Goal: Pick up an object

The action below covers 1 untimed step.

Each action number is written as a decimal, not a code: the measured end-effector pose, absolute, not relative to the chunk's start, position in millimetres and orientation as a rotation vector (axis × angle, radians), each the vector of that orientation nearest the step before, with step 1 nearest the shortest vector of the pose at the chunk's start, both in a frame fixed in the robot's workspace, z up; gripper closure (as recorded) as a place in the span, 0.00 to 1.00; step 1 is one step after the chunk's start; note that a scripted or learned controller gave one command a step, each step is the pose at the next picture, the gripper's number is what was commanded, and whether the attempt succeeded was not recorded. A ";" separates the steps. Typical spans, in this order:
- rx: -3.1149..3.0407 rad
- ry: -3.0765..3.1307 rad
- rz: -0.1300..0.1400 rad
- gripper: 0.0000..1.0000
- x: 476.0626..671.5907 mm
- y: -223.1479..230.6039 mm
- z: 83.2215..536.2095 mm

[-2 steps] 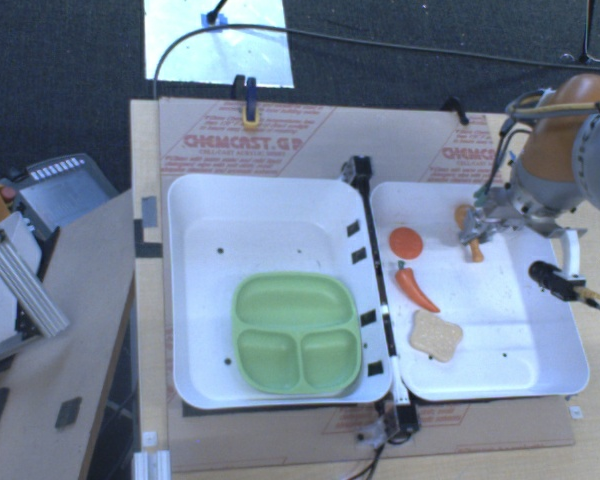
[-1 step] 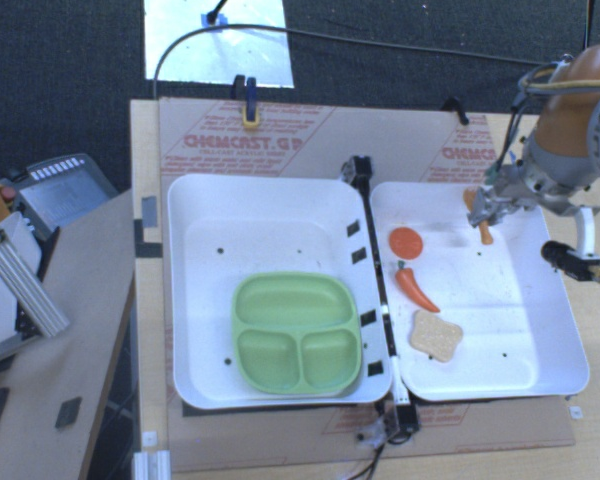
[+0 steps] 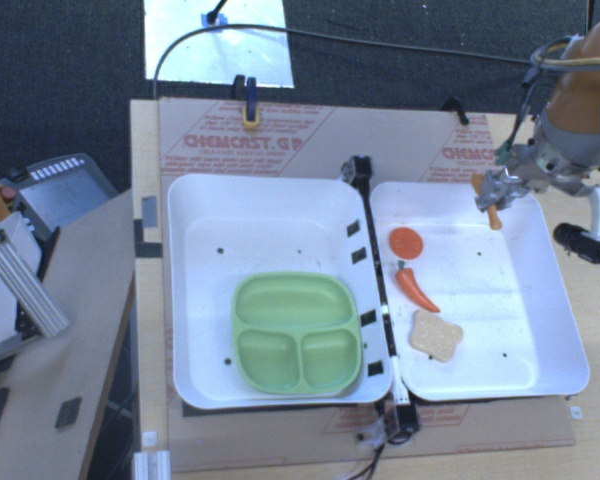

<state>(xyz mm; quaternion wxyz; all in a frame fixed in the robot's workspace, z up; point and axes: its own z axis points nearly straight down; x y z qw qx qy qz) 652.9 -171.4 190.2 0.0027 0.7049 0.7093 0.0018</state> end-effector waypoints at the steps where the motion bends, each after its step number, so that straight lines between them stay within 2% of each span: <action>1: 2.212 2.224 0.005 1.00 652.9 -174.0 233.9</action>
